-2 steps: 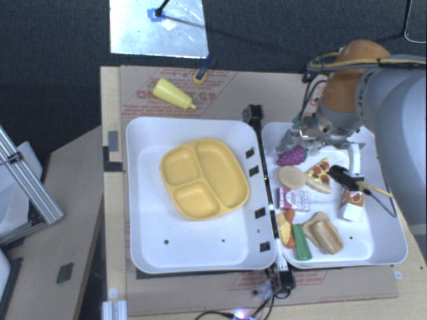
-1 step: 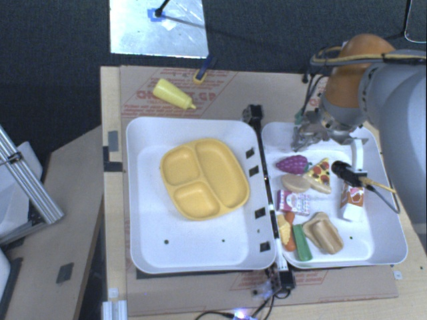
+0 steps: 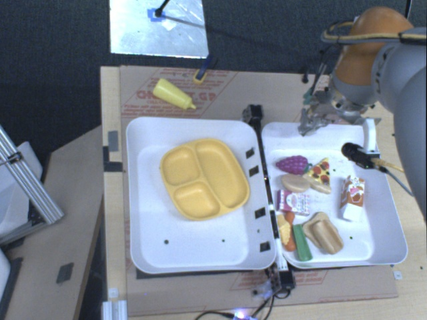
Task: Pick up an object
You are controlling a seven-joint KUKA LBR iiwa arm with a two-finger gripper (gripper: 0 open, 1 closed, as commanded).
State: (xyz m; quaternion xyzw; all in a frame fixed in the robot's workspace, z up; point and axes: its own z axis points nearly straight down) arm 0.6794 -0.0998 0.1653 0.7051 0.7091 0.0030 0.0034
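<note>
bench (image 3: 113, 179) bears bins (image 3: 143, 199), mustard bottle (image 3: 172, 94).

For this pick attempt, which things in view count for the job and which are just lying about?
In play:
claw over the right bin
grapes
pizza slice
carton
bread

Lying about:
yellow tray in the left bin
mustard bottle on the bench

Both white bins (image 3: 200, 259) were seen to be smooth, semi-gloss plastic. The yellow divided tray (image 3: 203, 177) appeared as matt plastic. The bench board (image 3: 280, 89) was presented as matt cardboard-like sheet. A glossy, reflective finish was shown by the square panel (image 3: 159, 19).
</note>
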